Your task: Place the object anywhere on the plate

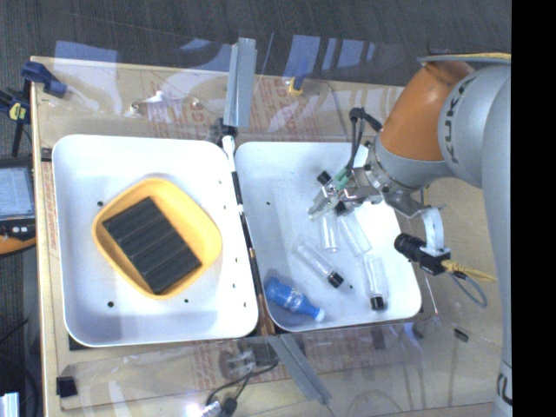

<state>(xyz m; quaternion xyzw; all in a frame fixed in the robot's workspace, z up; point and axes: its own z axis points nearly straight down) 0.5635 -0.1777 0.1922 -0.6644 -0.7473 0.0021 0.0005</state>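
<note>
Where vials (347, 246) lie, arm (434, 129) hovers.

yellow plate (200, 224), 2 bins (78, 159), vials (375, 281)

Both bins (78, 311) look like smooth matt white plastic, and the yellow plate (200, 220) is glossy-ish plastic with a ribbed dark insert (152, 244). The vials (375, 278) are clear, glassy stuff with black caps; the blue bottle (291, 300) looks plastic.

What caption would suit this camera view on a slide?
Grey-and-orange arm lowers its pincer among clear vials and a blue bottle in the right bin; the yellow plate waits in the left bin.
</note>
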